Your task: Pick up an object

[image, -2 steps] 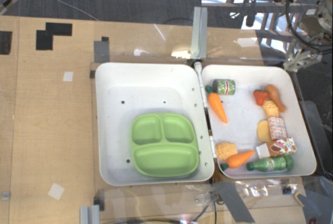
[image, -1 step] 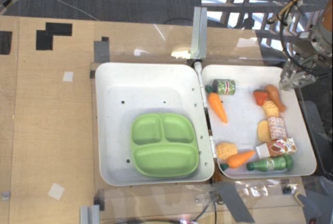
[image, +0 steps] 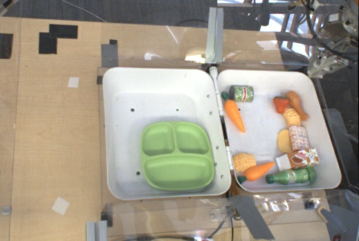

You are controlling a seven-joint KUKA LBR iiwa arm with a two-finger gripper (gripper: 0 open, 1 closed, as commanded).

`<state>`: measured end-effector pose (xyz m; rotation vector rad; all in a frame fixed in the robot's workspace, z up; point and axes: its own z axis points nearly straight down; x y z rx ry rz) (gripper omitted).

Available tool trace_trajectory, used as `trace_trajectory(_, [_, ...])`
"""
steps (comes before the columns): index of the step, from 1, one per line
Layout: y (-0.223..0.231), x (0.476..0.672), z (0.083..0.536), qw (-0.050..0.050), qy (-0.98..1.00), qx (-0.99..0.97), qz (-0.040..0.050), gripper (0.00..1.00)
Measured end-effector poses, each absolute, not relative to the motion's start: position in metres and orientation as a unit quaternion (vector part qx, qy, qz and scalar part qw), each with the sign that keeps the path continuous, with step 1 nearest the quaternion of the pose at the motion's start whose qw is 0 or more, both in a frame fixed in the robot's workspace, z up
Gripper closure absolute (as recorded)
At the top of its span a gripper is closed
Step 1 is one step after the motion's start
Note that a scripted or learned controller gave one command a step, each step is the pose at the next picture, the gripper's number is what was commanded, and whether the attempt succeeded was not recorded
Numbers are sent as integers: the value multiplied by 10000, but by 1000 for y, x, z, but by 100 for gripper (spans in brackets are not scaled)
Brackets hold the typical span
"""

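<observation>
Parked high at the far right, beyond the corner of the right bin (image: 314,88) — arm (image: 332,29) drawn back, off the bench (image: 50,122), with yellow and black cables looping over it. Pale grey gripper (image: 324,64) hanging just outside the bin's far right corner, over no object and touching none. Too small and cluttered to tell whether open or closed; nothing seen in it.

All loose objects in the right bin:
- Green can (image: 242,93) on its side near the far left corner.
- Just below it, a carrot (image: 234,115), tip pointing toward the near edge.
- Along the right side, a red piece (image: 281,104) touching a brown drumstick (image: 297,105), then a pale yellow piece (image: 291,117) right under them.
- Further down, a pink wrapped pack (image: 298,137) beside a yellow lump (image: 284,141).
- Small carton (image: 300,158) lying just above a green bottle (image: 290,176), the bottle flat along the near wall.
- Second carrot (image: 259,171) by the near left corner, touching a knobbly yellow piece (image: 243,161).

Left bin (image: 118,94) holding a green divided plate (image: 176,156) — set toward the near side, nothing on it.
</observation>
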<state>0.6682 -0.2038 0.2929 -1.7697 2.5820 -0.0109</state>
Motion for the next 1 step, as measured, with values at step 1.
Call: trace_trajectory(1, [-204,671,322,51,7869,-6171,-34,100])
